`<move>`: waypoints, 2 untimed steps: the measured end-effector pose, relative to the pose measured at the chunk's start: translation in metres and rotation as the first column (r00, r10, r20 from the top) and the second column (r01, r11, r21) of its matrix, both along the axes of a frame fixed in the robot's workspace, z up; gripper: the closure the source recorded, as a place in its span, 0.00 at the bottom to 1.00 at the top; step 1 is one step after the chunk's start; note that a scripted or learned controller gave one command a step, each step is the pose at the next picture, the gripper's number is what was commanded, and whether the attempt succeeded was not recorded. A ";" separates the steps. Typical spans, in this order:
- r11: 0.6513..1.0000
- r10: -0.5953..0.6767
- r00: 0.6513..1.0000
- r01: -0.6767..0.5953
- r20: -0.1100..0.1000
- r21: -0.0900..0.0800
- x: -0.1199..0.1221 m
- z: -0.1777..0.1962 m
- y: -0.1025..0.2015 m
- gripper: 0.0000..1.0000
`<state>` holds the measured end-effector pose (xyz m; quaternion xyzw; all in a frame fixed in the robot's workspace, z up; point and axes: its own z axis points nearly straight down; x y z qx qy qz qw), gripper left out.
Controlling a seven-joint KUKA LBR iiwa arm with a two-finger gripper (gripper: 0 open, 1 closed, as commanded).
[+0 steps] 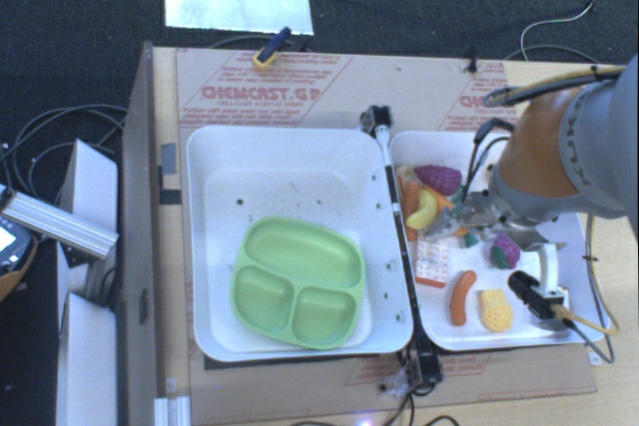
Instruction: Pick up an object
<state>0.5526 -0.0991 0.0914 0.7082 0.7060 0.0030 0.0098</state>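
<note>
The right bin (451, 338) holds several toy foods: a magenta berry cluster (437, 179), a yellow banana (424, 210), an orange carrot (408, 198), a red-and-white packet (431, 262), a brown sausage (459, 296), a yellow corn piece (495, 310) and a small purple piece (505, 251). My gripper (461, 217) is low inside this bin, just right of the banana and above the packet. The grey wrist and the orange band (539, 150) cover the bin's right half.
The left bin (215, 214) contains a green divided plate (298, 281). A black bar (391, 185) runs along the rims where the two bins meet. The bench's cardboard top (300, 85) stretches behind both bins.
</note>
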 end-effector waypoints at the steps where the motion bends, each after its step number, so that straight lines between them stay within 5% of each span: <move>1: 1.000 0.008 1.000 -0.008 -0.016 0.009 0.077 -0.007 0.007 0.00; 2: 1.000 0.012 1.000 -0.012 -0.014 0.008 0.078 0.004 0.007 1.00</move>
